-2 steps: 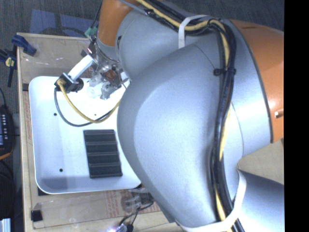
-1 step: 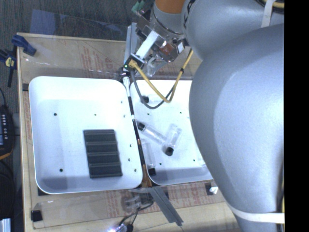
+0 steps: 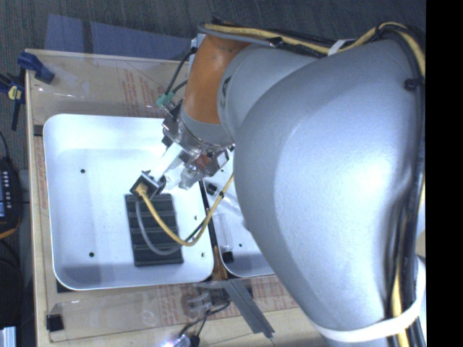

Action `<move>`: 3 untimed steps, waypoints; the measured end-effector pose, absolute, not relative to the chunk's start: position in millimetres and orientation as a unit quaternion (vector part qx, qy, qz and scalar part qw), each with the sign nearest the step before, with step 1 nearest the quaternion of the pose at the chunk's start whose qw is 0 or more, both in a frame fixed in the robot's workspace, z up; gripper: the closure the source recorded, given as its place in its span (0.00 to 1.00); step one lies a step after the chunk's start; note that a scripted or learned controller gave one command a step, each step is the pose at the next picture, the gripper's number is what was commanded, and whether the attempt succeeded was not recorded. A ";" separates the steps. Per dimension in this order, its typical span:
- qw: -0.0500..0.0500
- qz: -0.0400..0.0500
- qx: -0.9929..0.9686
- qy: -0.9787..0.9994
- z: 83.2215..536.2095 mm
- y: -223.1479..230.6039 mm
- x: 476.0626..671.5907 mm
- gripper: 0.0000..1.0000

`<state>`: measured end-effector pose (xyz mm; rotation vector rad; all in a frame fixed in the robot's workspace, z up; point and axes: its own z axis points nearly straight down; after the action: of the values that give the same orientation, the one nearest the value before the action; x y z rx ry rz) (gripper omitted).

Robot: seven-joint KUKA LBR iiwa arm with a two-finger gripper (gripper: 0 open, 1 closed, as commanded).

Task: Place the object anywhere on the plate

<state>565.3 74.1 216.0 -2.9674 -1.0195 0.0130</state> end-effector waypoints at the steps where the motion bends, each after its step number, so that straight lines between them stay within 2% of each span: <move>1: 0.001 0.005 -0.936 -0.352 107.3 196.8 510.9 1.00; 2: 0.000 0.000 -0.991 -0.133 206.0 203.6 502.2 1.00; 3: 0.000 0.000 -0.995 -0.104 210.5 217.7 476.5 1.00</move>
<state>476.5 217.7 210.5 -3.1252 -0.3264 0.0000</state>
